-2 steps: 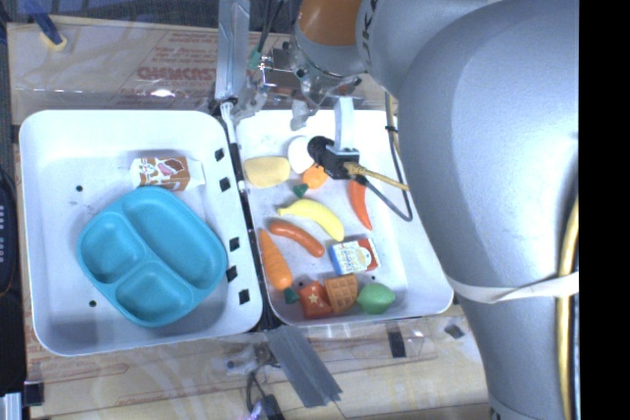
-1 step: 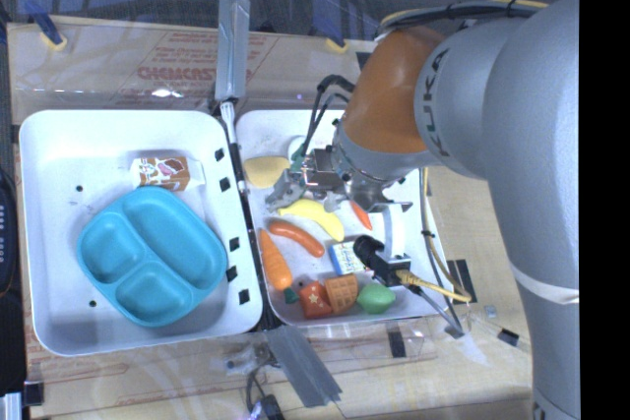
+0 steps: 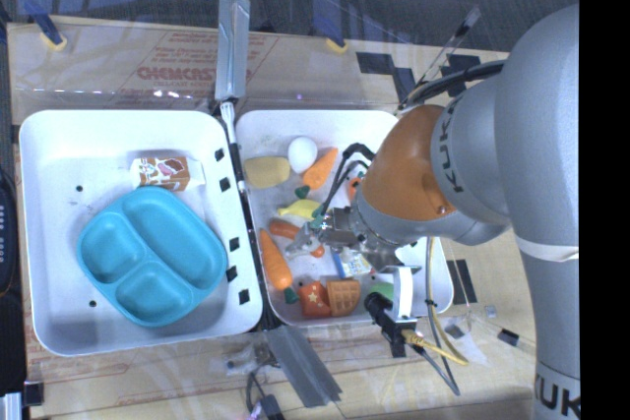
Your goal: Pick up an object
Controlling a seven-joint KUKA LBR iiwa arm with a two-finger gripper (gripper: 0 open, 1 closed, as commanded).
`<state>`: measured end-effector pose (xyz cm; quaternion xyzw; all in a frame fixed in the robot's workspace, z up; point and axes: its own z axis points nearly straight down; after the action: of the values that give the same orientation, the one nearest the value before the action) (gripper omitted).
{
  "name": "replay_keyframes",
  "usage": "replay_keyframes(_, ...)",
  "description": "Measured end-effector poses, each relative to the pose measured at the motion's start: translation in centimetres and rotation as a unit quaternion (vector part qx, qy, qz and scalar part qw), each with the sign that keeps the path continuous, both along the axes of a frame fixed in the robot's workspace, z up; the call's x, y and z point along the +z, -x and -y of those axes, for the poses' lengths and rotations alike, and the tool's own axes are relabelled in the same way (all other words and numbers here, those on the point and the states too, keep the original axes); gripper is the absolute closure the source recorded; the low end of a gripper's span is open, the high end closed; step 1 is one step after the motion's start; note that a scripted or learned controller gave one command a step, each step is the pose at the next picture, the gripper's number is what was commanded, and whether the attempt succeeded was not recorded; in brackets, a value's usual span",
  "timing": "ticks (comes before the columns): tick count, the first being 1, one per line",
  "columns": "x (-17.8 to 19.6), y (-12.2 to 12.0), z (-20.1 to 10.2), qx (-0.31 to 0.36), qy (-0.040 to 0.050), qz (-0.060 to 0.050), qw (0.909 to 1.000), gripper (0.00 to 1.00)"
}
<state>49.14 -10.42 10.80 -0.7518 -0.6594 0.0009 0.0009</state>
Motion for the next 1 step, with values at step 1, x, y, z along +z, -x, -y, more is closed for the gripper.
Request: replay_keyframes(1, -0.91, -4.31, 0.01, 0.026, 0.001, 0.006, 0.9996, 0.0)
